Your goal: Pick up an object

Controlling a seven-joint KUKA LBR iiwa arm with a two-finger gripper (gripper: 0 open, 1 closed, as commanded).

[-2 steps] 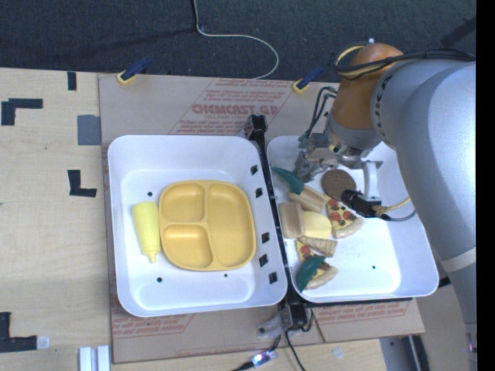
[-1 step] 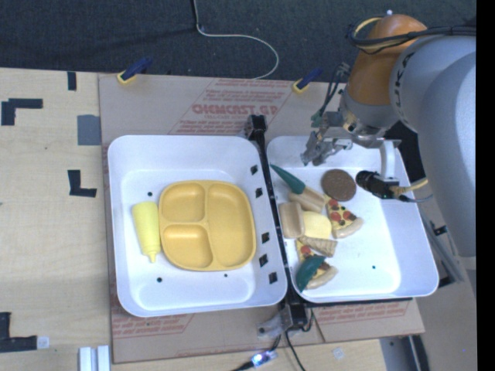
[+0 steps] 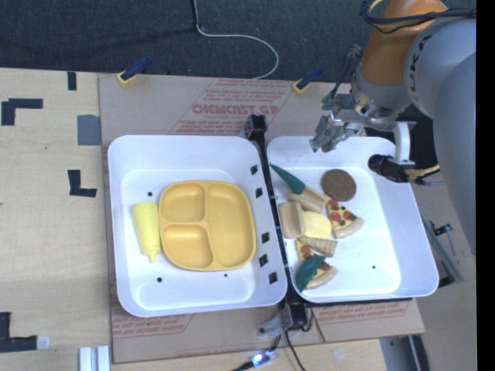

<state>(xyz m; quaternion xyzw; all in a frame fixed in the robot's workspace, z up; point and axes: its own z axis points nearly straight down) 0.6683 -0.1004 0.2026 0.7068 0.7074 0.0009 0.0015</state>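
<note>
My gripper (image 3: 328,136) hangs over the far edge of the right bin (image 3: 394,238), above and apart from the toy food. Nothing shows between its fingers. In that bin lie a brown round cookie (image 3: 339,185), a pizza slice (image 3: 343,219), a green pepper piece (image 3: 288,178), pale bread and cheese pieces (image 3: 306,224), and a green-and-tan piece (image 3: 315,271) near the front. The left bin (image 3: 131,161) holds a yellow divided plate (image 3: 207,224) with a yellow bottle (image 3: 146,229) beside it on the left.
The grey arm with its orange band (image 3: 394,37) fills the upper right. A black divider clip strip (image 3: 263,199) runs between the bins. A white cable (image 3: 232,33) lies on the dark cloth behind. Cardboard (image 3: 193,99) lies under both bins.
</note>
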